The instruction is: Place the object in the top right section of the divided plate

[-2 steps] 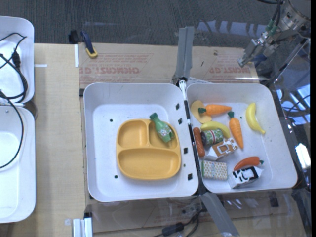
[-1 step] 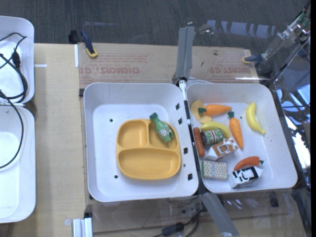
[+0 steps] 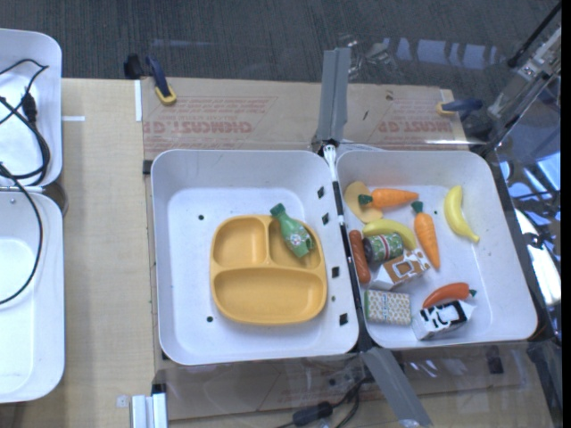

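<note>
The white basin (image 3: 22, 221) at nine o'clock is cut off by the left edge; the hot dog (image 3: 359, 257) is partly hidden by the bin wall (image 3: 343, 239).

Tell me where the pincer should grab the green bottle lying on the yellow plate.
Grip the green bottle across its wider body, probably from straight above. It lies on its side in the top right section of the yellow plate, its narrow neck pointing up-left, so the fingers should close across its width. The plate's rim and divider sit close by, so a side approach looks awkward.
</note>
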Robot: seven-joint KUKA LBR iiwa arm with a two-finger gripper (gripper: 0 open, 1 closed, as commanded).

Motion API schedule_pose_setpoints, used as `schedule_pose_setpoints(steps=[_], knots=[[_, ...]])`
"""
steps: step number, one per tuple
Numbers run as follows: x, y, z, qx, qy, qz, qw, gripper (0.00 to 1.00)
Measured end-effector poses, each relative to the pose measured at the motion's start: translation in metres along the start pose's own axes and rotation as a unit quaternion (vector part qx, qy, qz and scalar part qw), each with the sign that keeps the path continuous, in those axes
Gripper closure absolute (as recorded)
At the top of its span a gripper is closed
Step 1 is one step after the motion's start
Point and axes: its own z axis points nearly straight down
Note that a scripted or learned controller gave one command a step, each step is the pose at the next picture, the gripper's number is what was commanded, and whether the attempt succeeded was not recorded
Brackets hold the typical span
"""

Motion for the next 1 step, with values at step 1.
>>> schedule_pose_setpoints(steps=[1], knots=[[-0.0323, -0.0297, -0.0357, 0.000, -0.001, -0.023, 0.9997, 0.00]])
